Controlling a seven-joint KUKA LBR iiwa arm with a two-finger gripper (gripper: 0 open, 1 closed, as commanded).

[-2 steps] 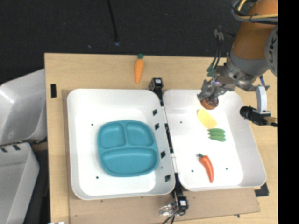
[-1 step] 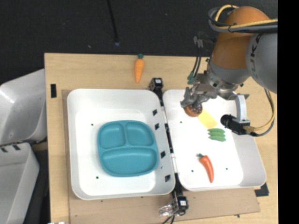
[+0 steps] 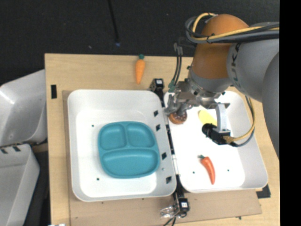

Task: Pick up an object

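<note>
My gripper [image 3: 175, 109] hangs low over the far left corner of the right bin [image 3: 244, 173]. Right under its tip lies a small brown round object [image 3: 178, 118], partly covered by the gripper, and I cannot tell whether the two touch. A yellow object [image 3: 205, 116] lies just to the right of it, half hidden under the wrist. Nearer the front of the same bin rests a red chili pepper [image 3: 208, 169] with a green stem.
A teal divided plate [image 3: 128, 149] sits in the middle of the left bin [image 3: 80, 126]. An orange carrot [image 3: 139, 69] lies on the wooden bench behind the bins. The arm's grey body and cables cover the right bin's far right part.
</note>
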